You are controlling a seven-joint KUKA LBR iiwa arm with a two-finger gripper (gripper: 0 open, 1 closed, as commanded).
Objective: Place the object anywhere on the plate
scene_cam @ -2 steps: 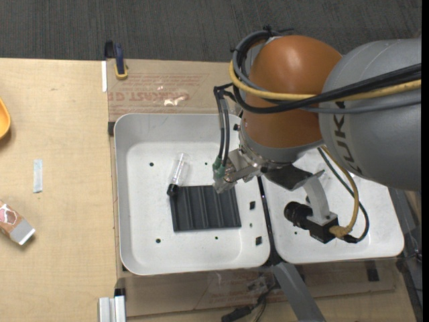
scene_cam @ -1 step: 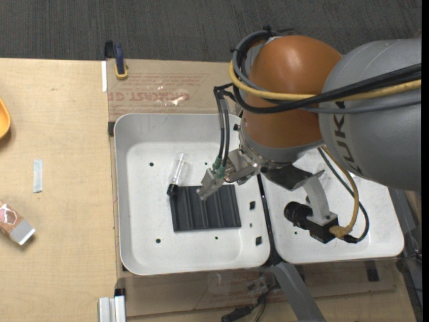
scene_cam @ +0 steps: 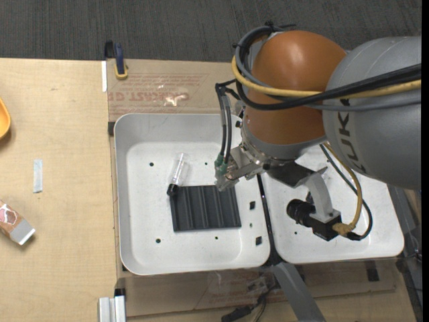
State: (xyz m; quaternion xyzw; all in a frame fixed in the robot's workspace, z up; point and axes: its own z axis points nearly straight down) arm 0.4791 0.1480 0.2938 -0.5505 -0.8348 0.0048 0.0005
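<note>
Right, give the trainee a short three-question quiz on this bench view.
1. True or false: the black ridged plate lies in the left bin.
2. Where does the clear tube lie? A) on the plate B) beside the plate's upper left corner, on the bin floor C) in the right bin
3. Fill in: the gripper hangs over the plate's upper ___ corner.

Key: 1 true; 2 B; 3 right.
</note>
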